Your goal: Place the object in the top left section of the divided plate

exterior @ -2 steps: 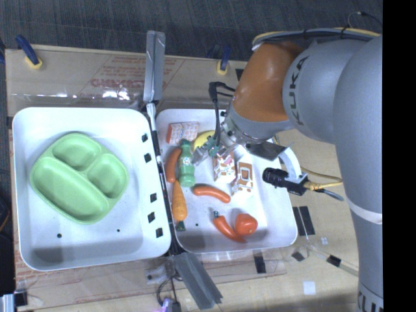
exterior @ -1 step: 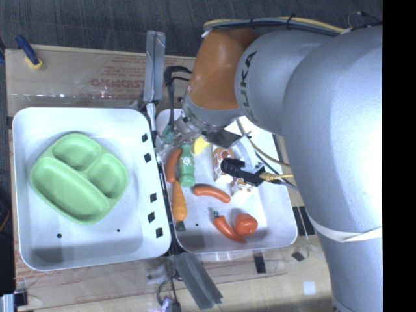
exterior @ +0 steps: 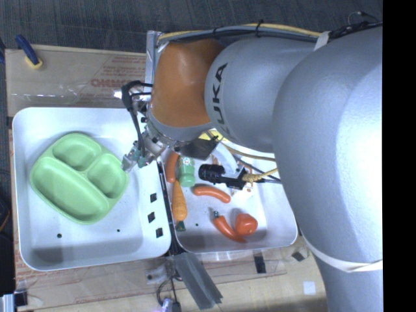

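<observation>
Bench (exterior: 78, 64) viewed from above at a slant, bearing two shallow white plastic bins side by side: left bin (exterior: 84, 246) and right bin (exterior: 201, 238).

Pale green divided plastic plate (exterior: 65, 190) lying flat in the upper left part of the left bin. Three compartments: a small top left section (exterior: 75, 149), a small one on the right side, and a large one along the lower left.

Grey arm (exterior: 338, 142) with orange band (exterior: 185, 90) reaching in from the right, covering the upper part of the right bin. Two-finger gripper (exterior: 132, 160) low over the left bin, just beside the plate's right rim and near the wall between the bins. Gripper opening, and any load in it: impossible to tell from this angle.

Loose items, all in the right bin:
- long orange toy carrot (exterior: 179, 200) along the left wall
- small green-and-white piece (exterior: 186, 172) just above the carrot
- orange-red sausage-shaped piece (exterior: 211, 192) near the middle
- red chilli-shaped piece (exterior: 224, 226) touching a round red piece (exterior: 247, 223) near the lower wall

Blue-handled tool with yellow tip (exterior: 29, 52) on the bench beyond the left bin's top left corner.
</observation>
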You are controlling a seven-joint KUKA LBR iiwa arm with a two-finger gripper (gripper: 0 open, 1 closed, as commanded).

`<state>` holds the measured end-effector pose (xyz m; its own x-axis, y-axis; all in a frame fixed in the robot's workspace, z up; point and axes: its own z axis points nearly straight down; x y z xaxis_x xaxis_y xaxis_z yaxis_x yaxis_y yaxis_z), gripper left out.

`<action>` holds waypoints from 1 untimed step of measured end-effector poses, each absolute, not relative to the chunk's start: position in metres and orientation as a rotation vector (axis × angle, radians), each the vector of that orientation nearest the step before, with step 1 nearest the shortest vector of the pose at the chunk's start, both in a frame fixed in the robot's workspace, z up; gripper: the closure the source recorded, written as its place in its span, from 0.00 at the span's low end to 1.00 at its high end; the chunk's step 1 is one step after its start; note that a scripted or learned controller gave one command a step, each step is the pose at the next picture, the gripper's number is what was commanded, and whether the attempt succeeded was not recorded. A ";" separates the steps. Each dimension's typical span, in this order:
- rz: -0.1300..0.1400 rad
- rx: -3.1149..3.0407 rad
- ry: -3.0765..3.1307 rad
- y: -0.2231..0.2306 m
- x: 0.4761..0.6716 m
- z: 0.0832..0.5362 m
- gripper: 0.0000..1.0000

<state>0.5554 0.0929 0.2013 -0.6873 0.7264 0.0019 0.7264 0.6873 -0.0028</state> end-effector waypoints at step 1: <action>0.001 -0.874 -3.018 0.132 0.602 0.138 1.00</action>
<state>0.6018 0.1318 0.1383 -0.8451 0.5347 -0.0003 0.5347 0.8451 -0.0004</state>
